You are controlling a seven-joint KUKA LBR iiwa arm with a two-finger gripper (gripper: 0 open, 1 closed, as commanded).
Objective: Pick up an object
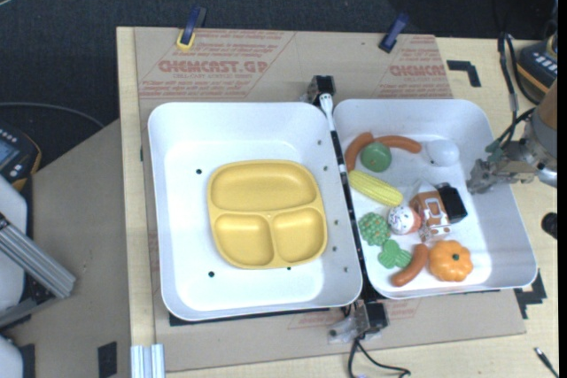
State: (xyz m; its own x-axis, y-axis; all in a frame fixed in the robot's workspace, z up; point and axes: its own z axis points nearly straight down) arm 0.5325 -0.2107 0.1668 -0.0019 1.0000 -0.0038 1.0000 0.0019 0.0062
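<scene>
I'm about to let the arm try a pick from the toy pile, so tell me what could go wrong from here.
1. The toys are packed tight: the corn, green ball and broccoli touch or nearly touch, so the tool may knock neighbours or grab two.
2. The pumpkin and sausage lie close to the right bin's near wall, which may block a finger.
3. The round ball could roll away.

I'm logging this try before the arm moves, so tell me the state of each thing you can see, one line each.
Yellow tray: upright in the left bin, nothing in its compartments.
Corn: lying flat in the right bin.
Pumpkin: sitting upright, near corner.
Green ball: resting against the curved sausage.
Tool: at the right bin's right wall, holding nothing that I can see.
</scene>
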